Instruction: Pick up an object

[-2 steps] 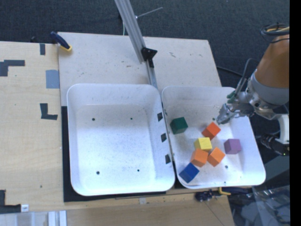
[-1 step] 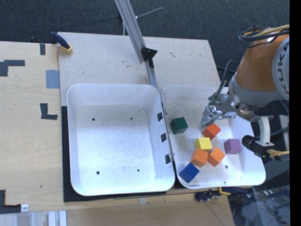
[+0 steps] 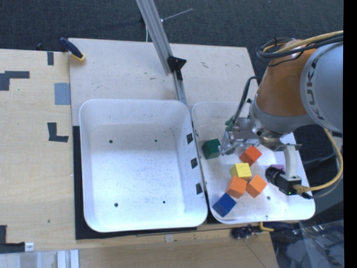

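Dark carpet surrounds your bench (image 3: pixel 134 74), a pale board carrying two white bins side by side. You have the left bin (image 3: pixel 89 149) on one side and the right bin (image 3: pixel 301 208) on the other, with all the blocks lying in the right one. Your arm (image 3: pixel 301 82) reaches in from the right, its orange band above the wrist, and the gripper (image 3: pixel 230 145) hangs low over the upper part of the right bin. You cannot tell from this view how the jaws stand, since the wrist body covers most of them. A green block (image 3: pixel 211 148) lies on the bin floor just left of the gripper, near the wall shared with the left bin; whether it touches the gripper is unclear. An orange-red block (image 3: pixel 251 154) sits just right of the gripper, close under the wrist. Below it you see a yellow block (image 3: pixel 242 171), then two orange blocks (image 3: pixel 246 186) side by side, and a blue block (image 3: pixel 224 204) nearest the front rim. Nothing shows between the jaws. A metal pole (image 3: pixel 159 38) slants across the bench above the bins.
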